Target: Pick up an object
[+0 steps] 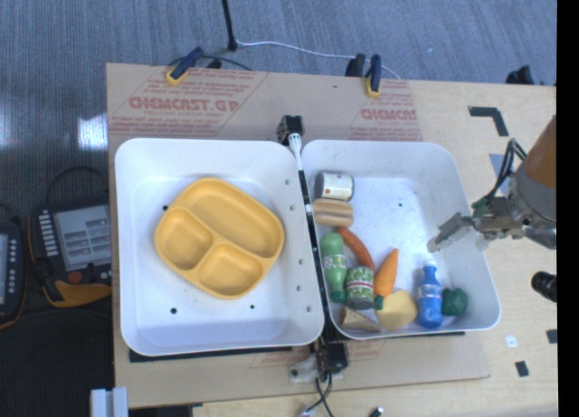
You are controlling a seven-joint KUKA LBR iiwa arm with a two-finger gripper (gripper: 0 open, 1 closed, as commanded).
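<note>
Nearest the camera, along the front wall of the right bin (412, 162), lie a pale yellow lump (398, 308), a blue bottle (430, 296) standing upright, and a green piece (454, 300) in the front right corner. Just behind them come a carrot (387, 270), a labelled green can (359, 285) and a green vegetable (333, 257) against the divider, then a bread-like roll (332, 214) and a silver tin (335, 187) further back.

The gripper (457, 228) hangs over the right bin's right-hand side, its grey finger (445, 232) slanting down toward the bin floor with nothing between the fingers (whether they stand spread or closed I cannot tell from this angle). Any of these things could serve the task; the blue bottle looks the likeliest, since it lies closest, toward the camera and slightly left of the claw, its long axis upright.

The left bin (136, 180) holds a yellow divided plate (219, 237). Farthest off, the brown board (262, 99) under both bins bears red print reading roughly "CHEMCAST GP", repeated in part at the right
</note>
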